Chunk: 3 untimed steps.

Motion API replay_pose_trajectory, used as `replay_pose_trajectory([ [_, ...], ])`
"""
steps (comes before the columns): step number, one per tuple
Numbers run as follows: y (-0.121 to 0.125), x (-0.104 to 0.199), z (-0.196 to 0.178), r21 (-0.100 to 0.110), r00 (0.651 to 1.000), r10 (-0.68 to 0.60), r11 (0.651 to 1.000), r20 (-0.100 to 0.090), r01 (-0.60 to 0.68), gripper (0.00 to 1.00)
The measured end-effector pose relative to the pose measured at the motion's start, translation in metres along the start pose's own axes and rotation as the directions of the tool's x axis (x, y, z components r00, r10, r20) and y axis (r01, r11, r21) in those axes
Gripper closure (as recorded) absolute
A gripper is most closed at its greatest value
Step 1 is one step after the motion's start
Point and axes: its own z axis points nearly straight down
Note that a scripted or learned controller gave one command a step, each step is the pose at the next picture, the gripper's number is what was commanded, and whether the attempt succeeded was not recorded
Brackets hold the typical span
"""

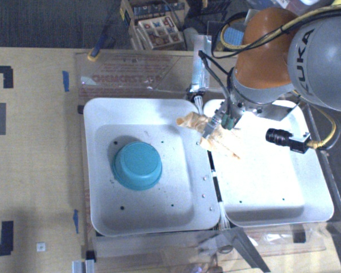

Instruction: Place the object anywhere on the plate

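A thin tan object [216, 136], seemingly light and soft like crumpled paper or a dried strip, is seen draped over the seam between the two bins, near their far edges. Its long axis runs from the left bin [102, 118] down into the right bin [307, 209]. It appears pinched mid-length by the gripper [212, 131]. The blue plate [137, 165] sits mid-left bin.
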Motion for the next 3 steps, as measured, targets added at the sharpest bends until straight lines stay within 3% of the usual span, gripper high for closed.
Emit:
replay_pose_trajectory([
  [1,0.058,0.014,0.003,-0.002,0.923,-0.385,0.923,0.001,0.385,1.00],
  [2,0.106,0.030,-0.003,-0.003,0.746,-0.666,0.746,0.003,0.666,1.00],
  [3,0.106,0.030,-0.003,-0.004,0.746,-0.666,0.746,0.004,0.666,0.00],
])
